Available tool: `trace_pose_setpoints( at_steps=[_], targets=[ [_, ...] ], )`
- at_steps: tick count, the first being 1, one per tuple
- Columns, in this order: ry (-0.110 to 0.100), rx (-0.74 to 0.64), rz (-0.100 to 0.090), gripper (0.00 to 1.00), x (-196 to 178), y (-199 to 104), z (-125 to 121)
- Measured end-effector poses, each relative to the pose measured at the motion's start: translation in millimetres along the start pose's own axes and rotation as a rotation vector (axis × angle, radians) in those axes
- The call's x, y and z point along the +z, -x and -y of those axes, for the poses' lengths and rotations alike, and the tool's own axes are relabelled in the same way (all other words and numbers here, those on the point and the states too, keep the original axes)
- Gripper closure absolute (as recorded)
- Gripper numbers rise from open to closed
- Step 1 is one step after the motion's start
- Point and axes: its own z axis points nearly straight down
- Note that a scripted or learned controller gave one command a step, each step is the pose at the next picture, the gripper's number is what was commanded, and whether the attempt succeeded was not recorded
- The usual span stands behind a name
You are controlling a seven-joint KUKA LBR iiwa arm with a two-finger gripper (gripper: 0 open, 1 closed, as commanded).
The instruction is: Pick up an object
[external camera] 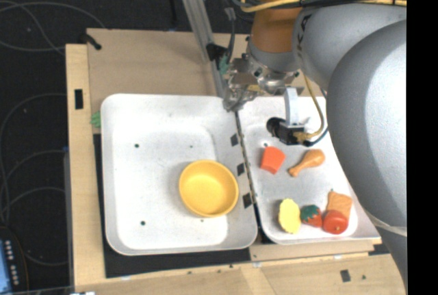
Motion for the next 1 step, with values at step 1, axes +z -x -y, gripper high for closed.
trace_pose_setpoints(
  at_steps=[1],
  targets=[
    [0.002, 0.000, -0.001, 1.00, -16.1, -40.1, -22.2]
  ],
)
